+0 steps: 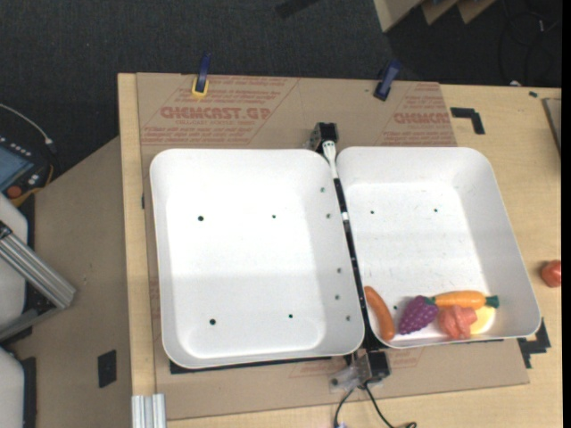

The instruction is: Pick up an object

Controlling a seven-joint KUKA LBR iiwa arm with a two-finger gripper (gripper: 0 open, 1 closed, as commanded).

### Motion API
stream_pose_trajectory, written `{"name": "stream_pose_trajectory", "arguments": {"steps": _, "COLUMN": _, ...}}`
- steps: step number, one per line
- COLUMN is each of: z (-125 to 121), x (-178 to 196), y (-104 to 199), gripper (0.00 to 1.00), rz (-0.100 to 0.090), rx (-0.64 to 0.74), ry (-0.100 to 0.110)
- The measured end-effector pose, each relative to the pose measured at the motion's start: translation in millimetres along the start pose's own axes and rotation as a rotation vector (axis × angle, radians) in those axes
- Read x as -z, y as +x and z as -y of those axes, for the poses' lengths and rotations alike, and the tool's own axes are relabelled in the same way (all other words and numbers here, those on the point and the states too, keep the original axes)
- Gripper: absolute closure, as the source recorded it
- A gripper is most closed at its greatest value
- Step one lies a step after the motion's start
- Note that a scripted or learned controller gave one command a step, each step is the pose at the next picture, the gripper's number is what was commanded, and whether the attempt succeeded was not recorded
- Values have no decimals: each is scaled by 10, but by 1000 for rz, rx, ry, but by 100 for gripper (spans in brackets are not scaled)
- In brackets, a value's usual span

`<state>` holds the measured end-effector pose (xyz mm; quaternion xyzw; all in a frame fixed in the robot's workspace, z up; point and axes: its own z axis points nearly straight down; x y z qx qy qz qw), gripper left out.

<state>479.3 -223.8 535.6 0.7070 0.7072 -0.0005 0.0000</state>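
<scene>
Two white bins (241, 176) on cardboard-topped bench (268, 105)

Both bins are plain white, the left bin (241, 257) and the right bin (428, 230), each dotted with small dark holes. The toy grapes (417, 315) are purple, the carrot (464, 300) orange with a green tip, and the sausage (379, 313) orange-brown. The bench board (268, 105) is tan cardboard with faded red lettering.
</scene>
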Motion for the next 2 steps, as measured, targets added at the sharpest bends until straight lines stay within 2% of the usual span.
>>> {"name": "stream_pose_trajectory", "arguments": {"steps": 2, "z": 0, "x": 0, "y": 0, "gripper": 100, "rz": 0, "rx": 0, "ry": 0}}
